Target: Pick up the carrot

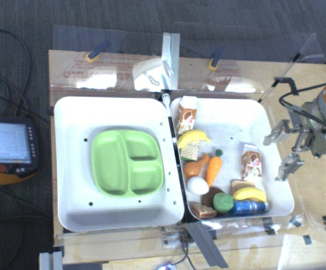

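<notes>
Now | carrot (pixel 213 169) hemmed by drumstick (pixel 195 166), egg (pixel 197 185) (touching) | gripper (pixel 284 151) spread wide, holding nothing

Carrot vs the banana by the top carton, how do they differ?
Colour: the carrot is orange with a green tip; the banana is yellow.
Shape: the carrot is straight and tapered; the banana is curved.
Pose: the carrot lies nearly upright in the view, slightly slanted, while the banana lies crosswise.
Neighbours: the carrot lies beside a drumstick; the banana lies just below a carton.
Both lie in the right bin.
</notes>
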Controlling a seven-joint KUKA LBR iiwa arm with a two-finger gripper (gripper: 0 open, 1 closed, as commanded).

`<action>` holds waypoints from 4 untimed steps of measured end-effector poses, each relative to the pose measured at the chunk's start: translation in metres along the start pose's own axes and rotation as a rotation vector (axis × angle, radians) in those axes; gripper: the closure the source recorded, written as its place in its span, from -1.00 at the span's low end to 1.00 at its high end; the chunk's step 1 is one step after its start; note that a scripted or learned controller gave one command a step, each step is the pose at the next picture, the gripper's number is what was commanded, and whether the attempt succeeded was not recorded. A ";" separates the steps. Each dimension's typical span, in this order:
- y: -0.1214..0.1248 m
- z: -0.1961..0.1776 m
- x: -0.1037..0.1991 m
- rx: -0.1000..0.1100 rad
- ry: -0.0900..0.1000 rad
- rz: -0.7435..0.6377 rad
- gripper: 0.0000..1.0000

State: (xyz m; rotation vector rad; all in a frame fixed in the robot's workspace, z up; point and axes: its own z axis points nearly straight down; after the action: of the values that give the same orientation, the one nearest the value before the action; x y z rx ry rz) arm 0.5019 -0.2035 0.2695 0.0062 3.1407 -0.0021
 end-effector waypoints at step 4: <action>0.145 0.084 0.003 -0.002 -0.003 -0.162 1.00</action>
State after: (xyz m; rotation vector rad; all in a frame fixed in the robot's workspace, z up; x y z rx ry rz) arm 0.4993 -0.0587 0.1849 -0.2471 3.1276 0.0003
